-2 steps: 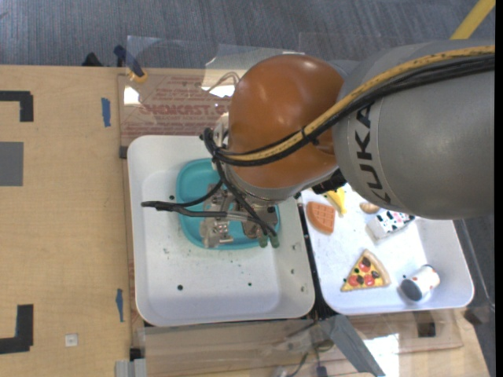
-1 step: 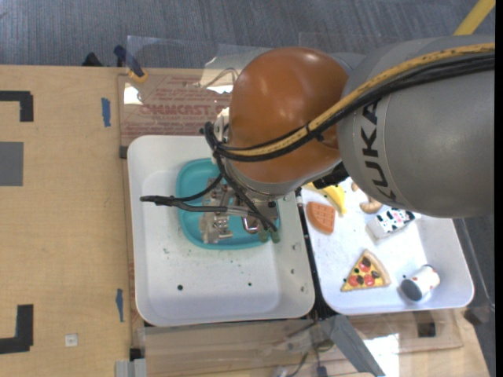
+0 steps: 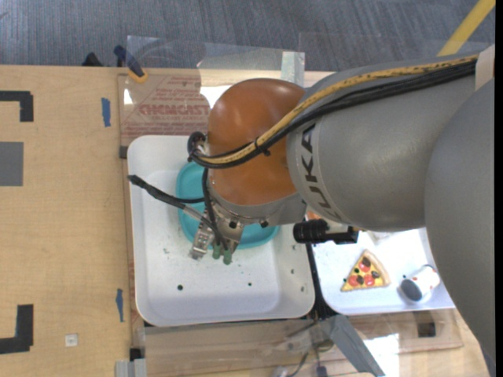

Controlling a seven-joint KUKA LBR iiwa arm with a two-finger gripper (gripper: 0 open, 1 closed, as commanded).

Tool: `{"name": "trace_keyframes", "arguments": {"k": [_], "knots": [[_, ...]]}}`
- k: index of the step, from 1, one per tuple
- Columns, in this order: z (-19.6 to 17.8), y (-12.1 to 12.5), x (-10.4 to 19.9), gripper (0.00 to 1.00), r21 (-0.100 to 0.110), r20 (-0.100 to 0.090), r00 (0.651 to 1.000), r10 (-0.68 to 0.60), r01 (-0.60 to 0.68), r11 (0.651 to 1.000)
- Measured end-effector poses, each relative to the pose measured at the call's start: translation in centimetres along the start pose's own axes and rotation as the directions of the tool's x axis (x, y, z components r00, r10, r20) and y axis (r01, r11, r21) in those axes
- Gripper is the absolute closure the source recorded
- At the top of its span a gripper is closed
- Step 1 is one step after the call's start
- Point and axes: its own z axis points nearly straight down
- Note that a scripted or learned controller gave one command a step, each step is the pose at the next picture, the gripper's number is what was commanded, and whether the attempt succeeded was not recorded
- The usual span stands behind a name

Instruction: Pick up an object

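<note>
The light is bright and even, from above. The white bin [image 3: 157,289] is almost overexposed. The arm [image 3: 377,155] casts a soft shadow under itself and looks slightly blurred. The orange band [image 3: 244,132] shows mild glare.

Round teal plastic dish [image 3: 189,191] mostly hidden under orange-banded grey arm [image 3: 259,144]; right white bin [image 3: 409,250] half covered at 12 o'clock.

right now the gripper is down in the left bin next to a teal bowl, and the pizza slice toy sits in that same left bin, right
Not quite. The camera view shows the gripper in the left bin next to the teal bowl, but the pizza slice toy sits in the right bin.
</note>
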Motion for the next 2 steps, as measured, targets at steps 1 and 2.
{"name": "trace_keyframes", "arguments": {"k": [1,2], "knots": [[-1.2,0.2,-0.1,1.00,-0.006,0.006,1.000,-0.003,0.003,1.000],[-2.3,0.3,-0.1,1.00,-0.009,0.010,1.000,-0.005,0.005,1.000]]}}
